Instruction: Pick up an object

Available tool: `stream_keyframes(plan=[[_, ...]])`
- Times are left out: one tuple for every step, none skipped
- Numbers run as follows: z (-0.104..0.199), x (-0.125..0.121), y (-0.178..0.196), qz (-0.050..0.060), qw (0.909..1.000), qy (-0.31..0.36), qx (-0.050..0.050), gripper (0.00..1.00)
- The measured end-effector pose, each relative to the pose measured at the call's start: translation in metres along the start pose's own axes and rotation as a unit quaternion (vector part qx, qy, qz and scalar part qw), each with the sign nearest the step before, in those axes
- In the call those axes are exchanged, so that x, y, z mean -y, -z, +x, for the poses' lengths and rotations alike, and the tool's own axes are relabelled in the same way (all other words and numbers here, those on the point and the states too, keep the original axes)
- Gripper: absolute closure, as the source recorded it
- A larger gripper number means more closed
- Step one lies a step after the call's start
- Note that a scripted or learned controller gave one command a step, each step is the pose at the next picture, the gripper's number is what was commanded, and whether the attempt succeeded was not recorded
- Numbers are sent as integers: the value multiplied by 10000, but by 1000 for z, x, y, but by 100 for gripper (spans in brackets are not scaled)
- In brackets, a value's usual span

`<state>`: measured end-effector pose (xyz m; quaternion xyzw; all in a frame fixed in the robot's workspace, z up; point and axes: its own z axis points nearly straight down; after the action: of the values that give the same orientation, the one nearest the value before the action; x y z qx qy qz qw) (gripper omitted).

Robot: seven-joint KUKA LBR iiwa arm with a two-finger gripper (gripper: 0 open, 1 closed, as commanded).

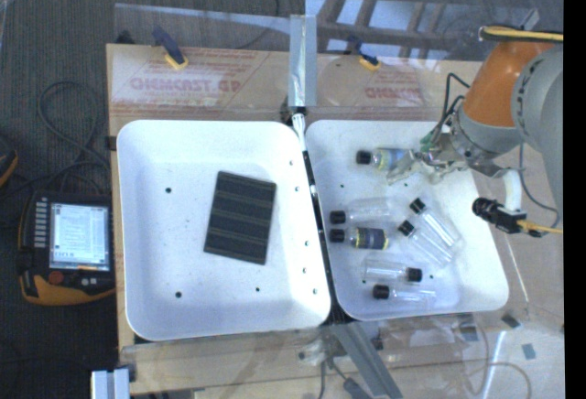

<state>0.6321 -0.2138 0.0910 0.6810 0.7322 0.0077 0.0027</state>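
The right bin (485, 283) holds several small clear vials with black caps. One vial (385, 156) lies at the bin's far side, cap pointing left. My gripper (415, 165) hangs low just right of that vial, at or touching its end, and partly hides it. An amber-tinted vial (368, 239) and a clear one (368, 208) lie near the bin's left wall. Two more vials (430, 231) lie slanted in the middle, and two others (396, 284) lie near the front. In the left bin (146, 168) a black ribbed pad (240, 217) lies flat.
A raised divider (314, 205) separates the two bins. A pendant with a lit screen (69, 246) lies left of the bench with cables. A clear panel and clamps (298, 49) stand behind the bins. A black and yellow fitting (499, 214) sticks out of the arm above the right bin's right edge.
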Motion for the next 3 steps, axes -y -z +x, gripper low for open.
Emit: stream_keyframes(plan=[[2, 56, 3, -11, 9997, 254, 10, 0], [17, 39, 0, 13, 9991, 411, 65, 0], [-3, -24, -1, 55, 9966, 826, -7, 0]])
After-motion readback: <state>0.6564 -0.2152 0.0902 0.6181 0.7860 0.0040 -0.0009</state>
